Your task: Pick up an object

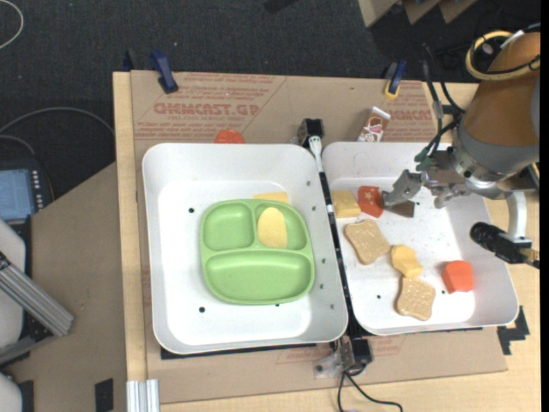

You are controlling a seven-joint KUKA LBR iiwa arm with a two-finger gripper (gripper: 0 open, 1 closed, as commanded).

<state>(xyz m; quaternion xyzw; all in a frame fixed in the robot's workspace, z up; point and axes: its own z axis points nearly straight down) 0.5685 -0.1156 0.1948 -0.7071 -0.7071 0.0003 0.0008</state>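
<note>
Gripper [401,197] hung low over right bin [489,316], fingers spread w/ nothing between, tips just beside red piece [371,199] and yellow block [346,204]. Toast slices [367,241] [416,299] and orange block [459,276] lay nearby. Left bin [171,316] had green plate [255,252].

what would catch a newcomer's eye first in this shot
The bright green divided tray in the left bin stands out most, with a pale yellow piece in its upper right compartment. Next come the toy foods scattered in the right bin, among them a toast slice and an orange block, with the gripper hanging by a red piece.
</note>
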